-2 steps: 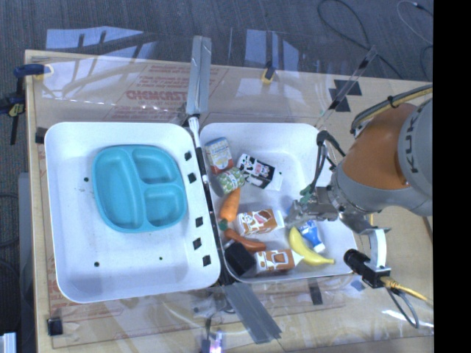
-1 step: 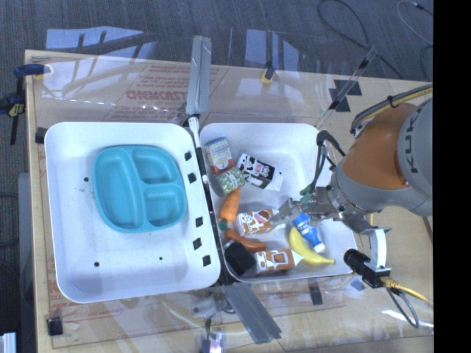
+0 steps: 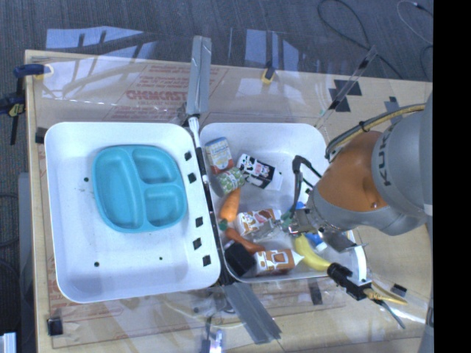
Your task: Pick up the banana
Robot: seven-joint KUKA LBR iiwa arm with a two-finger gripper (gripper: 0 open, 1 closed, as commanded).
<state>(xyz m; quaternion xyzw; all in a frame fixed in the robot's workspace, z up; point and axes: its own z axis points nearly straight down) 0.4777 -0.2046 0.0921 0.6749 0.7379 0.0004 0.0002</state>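
The banana lies in the right bin, near its front right corner. Its long side slants toward that corner. The gripper hangs just behind it. I cannot tell its grip.

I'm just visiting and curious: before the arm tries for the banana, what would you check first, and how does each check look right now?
1. Banana in sight: ok, it lies in the right bin near the front edge.
2. Banana free of clutter: not ok, a small carton lies right beside it.
3. End effector close to banana: ok, it hangs just above.
4. Banana held: cannot tell, the arm hides that spot.
5. Blue tray out of the way: ok, it sits in the left bin.
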